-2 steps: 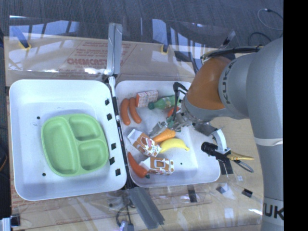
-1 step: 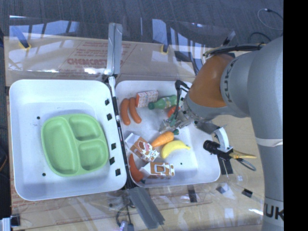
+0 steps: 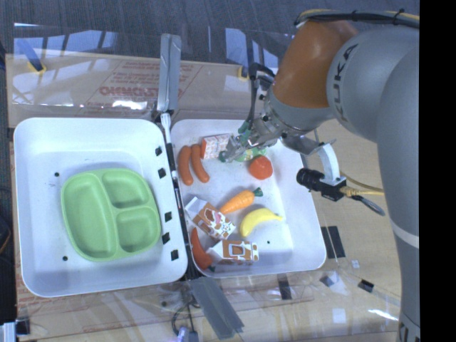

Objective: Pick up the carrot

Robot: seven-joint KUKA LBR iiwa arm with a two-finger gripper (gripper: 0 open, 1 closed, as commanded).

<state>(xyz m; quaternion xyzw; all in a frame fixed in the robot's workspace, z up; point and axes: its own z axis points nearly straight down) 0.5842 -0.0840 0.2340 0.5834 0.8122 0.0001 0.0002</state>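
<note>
Grey and orange fill my upper right: the arm (image 3: 356,70) leans in from that side, wrist angled down and left, so the tool (image 3: 239,148) sits low over the back of the right bin (image 3: 303,251). From this slanted view I cannot tell how the tool is set.

On my left the other bin (image 3: 35,212) carries a green divided tray (image 3: 110,212) with three compartments.

The right bin is crowded: two sausages (image 3: 192,164) near its left wall, a small carton (image 3: 214,147) just beside the tool, a tomato (image 3: 261,167) right of it, a banana (image 3: 258,219), two more printed cartons (image 3: 214,223) and a red piece (image 3: 199,251) toward the front.

The carrot (image 3: 239,201) lies near the bin's middle, orange, slanted, green top pointing up-right, just above the banana and apart from the tool.
</note>
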